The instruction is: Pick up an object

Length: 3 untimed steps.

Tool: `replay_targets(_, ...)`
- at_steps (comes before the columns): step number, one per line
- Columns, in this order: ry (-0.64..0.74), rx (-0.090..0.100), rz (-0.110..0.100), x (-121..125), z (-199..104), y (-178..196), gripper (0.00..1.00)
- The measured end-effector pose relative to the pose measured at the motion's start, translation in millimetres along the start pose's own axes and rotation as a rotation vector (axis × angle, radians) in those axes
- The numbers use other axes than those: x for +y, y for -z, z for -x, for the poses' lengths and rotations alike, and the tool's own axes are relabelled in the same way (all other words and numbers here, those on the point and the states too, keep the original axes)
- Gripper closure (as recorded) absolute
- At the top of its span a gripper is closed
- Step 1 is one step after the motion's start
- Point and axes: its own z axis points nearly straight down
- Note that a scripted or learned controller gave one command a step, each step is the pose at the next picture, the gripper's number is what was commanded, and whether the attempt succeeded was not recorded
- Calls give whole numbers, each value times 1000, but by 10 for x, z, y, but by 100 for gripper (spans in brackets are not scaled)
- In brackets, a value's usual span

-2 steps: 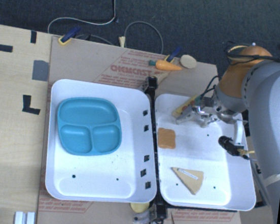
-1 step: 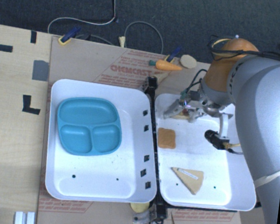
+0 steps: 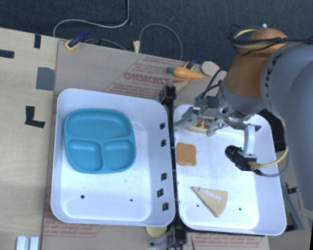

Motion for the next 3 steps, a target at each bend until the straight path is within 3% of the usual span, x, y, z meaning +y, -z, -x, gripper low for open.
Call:
replay_targets(1,-8,-3,-6,-3,313,-64,0)
replay_targets(2,-7,-6,-4,-93,538,-1100,0)
replay_targets(3,-6,-5,-1,-70,530,-934,100)
